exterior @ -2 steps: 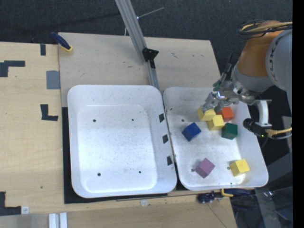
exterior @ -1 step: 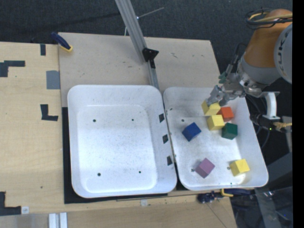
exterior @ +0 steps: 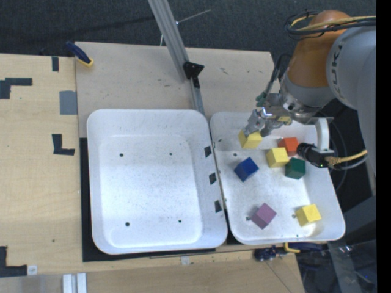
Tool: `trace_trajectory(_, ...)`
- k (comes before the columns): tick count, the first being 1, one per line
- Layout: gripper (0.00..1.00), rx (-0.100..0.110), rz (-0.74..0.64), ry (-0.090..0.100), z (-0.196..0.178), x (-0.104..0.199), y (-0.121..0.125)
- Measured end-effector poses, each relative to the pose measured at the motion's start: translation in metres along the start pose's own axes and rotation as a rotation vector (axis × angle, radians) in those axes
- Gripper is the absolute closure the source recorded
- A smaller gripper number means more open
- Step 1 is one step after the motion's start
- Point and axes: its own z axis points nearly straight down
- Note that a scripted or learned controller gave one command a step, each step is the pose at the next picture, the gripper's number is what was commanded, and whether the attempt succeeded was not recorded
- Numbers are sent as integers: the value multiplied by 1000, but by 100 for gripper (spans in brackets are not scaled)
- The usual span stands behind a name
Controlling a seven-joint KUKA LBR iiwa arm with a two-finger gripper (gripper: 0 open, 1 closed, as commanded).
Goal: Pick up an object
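Observation:
The right bin holds several small blocks. A yellow block lies near its far left corner, and my gripper hangs right over that block's far edge, touching or almost touching it. Further blocks lie apart from the gripper: blue, a second yellow, orange, green, purple and a third yellow. The wrist hides the bin's far right corner.
The left bin stands beside the right one, their rims meeting at the middle. A slanted metal pole runs down to the bins' far junction. A black cable plug hangs over the right bin's right side.

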Motion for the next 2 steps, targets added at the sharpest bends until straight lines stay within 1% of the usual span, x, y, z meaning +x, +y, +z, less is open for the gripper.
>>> trace_trajectory(1,100,1,0,0,4,54,3)
trace_trajectory(2,100,-2,-2,1,-13,112,-3)
